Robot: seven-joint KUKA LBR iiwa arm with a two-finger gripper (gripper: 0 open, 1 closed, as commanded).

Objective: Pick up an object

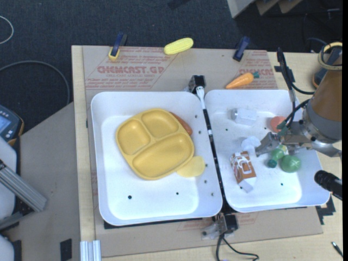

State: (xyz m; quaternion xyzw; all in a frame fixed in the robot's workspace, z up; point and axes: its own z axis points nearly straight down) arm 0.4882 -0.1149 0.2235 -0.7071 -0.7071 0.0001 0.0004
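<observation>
Below, two shallow white bins sit side by side on a brown cardboard-covered bench point(136, 64). The left bin point(109, 200) carries a yellow three-compartment plastic plate point(155, 143) near its middle; a pale yellow disc point(193, 167) touches the plate's near right edge, and a sliver of an orange-red object point(186, 126) shows at the plate's far right edge. The right bin point(272, 197) holds several things: a clear, pale wrapped item point(244, 115) toward its far edge, a crumpled whitish piece point(250, 144) near its middle, a brown-and-white printed packet point(243, 168) toward its near left side, and a green rounded toy point(286, 160) toward its right side, with a small orange-red object point(276, 123) just beyond it. The grey arm with its orange band point(331, 99) reaches over the right edge of the right bin, and the two-finger gripper point(272, 147) is low over the bin, just beside the green toy on its left. Whether the claw is released or clenched cannot be told, and nothing is seen between its fingers. On the bench beyond the bins lie a yellow banana-shaped toy point(178, 46) near the far edge and an orange carrot toy point(241, 80) just outside the far edge of the right bin.
</observation>
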